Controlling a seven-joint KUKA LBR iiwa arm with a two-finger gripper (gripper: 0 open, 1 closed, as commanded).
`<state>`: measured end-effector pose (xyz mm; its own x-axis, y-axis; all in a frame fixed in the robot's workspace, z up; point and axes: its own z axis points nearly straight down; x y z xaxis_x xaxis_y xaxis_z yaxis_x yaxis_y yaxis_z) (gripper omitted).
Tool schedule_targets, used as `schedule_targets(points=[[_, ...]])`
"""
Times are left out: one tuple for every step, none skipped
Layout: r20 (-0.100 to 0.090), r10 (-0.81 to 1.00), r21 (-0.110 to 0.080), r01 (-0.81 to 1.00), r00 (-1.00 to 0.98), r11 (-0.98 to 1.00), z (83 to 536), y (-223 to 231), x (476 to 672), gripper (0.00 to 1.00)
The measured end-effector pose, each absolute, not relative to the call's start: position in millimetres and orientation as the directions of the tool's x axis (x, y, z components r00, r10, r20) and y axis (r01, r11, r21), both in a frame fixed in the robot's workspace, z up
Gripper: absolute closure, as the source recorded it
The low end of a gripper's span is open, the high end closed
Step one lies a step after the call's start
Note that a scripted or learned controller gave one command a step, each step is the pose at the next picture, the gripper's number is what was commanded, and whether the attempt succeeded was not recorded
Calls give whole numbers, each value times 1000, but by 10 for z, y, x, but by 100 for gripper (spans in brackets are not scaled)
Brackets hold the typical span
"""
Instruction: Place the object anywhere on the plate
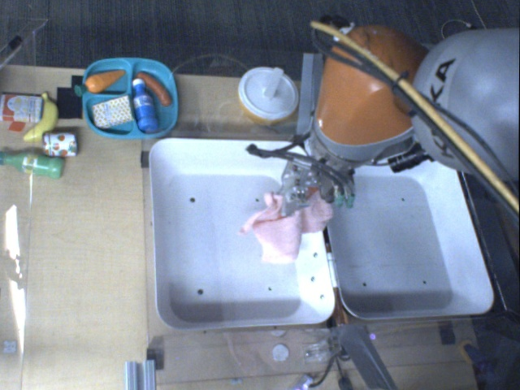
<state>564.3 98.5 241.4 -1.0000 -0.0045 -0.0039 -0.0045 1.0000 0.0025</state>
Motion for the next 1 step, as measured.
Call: schedule_targets(points=[[-4,-4,3,-4,-1000,1000,2432,1427,5470,100]])
